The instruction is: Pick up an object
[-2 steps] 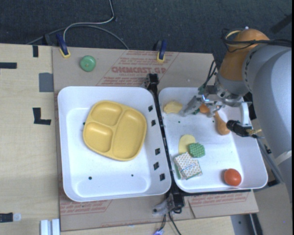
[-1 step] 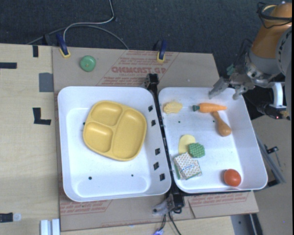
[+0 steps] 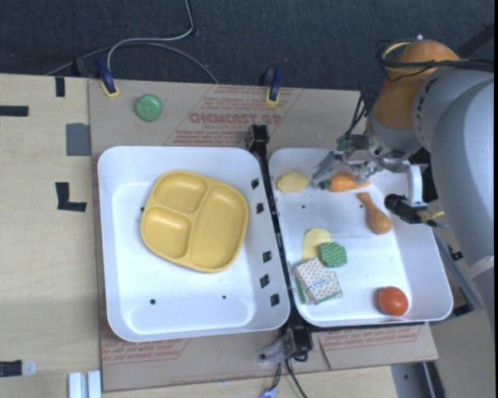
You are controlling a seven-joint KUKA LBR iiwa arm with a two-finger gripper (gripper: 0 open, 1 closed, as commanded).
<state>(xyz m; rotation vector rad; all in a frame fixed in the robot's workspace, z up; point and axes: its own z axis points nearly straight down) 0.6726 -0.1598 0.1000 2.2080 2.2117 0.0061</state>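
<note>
My gripper (image 3: pixel 338 171) hangs low over the back of the right bin (image 3: pixel 415 259). A small orange carrot-like piece (image 3: pixel 347 184) lies right under it, touching or nearly touching its tip. A pale yellow piece (image 3: pixel 292 182) lies just left of the gripper. A brown drumstick-shaped piece (image 3: pixel 374 211) lies to its front right. Toward the bin's front are a yellow slice (image 3: pixel 314 240), a green knobbly piece (image 3: pixel 333 254), a small printed box (image 3: pixel 319 283) and a red tomato (image 3: pixel 393 301).
The left bin (image 3: pixel 124 222) holds a yellow divided plate (image 3: pixel 194 220). A green ball (image 3: pixel 148 107) sits on the cardboard behind the left bin. Two clamps (image 3: pixel 273 88) grip the cardboard's back edge, and the arm's grey body (image 3: pixel 461 139) covers the right bin's far corner.
</note>
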